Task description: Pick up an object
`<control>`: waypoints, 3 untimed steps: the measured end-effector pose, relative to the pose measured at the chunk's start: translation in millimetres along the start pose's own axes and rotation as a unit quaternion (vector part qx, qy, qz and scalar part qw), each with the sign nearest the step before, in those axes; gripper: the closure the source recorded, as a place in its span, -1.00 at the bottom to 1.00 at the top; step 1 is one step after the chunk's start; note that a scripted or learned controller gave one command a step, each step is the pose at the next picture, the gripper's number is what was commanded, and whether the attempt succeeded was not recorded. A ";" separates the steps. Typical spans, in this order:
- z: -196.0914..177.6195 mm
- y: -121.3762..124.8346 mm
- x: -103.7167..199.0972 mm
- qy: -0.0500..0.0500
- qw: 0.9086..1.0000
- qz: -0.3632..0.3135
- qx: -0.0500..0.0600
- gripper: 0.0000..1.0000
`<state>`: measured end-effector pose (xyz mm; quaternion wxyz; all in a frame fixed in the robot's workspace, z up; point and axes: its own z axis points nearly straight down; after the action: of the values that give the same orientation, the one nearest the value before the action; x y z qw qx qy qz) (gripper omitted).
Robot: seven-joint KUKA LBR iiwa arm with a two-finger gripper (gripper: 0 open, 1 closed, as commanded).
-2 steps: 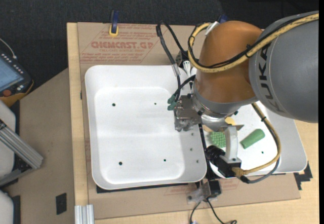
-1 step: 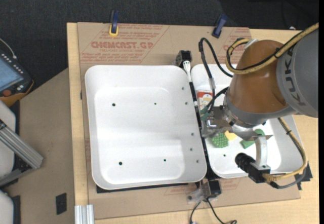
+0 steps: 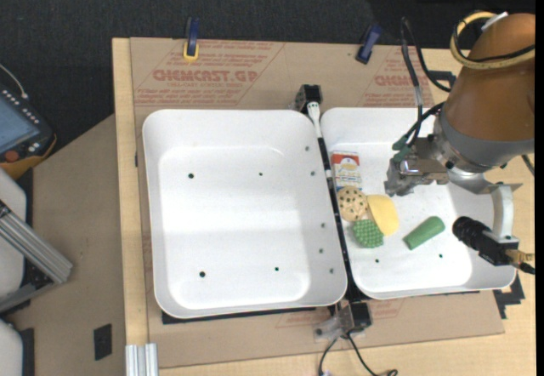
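Observation:
In the right bin, several small objects lie near its left wall: a red and white packet, a speckled beige cookie-like piece, a yellow piece and a green textured piece. A green cylinder lies alone further right. My gripper hangs over the right bin's middle, just right of the packet and above the yellow piece. Nothing shows between its fingers.
The left bin sits beside the right one on a cardboard sheet held by blue clamps. A black bracket sits at the top of the divide between bins. The arm's orange and grey body overhangs the right bin's far side.

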<state>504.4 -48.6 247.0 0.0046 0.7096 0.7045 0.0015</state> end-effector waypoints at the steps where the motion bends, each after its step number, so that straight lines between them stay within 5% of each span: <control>1: -61.2 9.0 59.0 0.003 1.000 -0.007 0.000 1.00; 2: -166.1 -24.9 128.2 0.004 1.000 -0.008 -0.003 1.00; 3: -138.1 -12.7 115.3 0.002 1.000 -0.003 0.007 1.00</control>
<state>491.4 67.4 384.5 -0.0015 0.7079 0.7064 -0.0021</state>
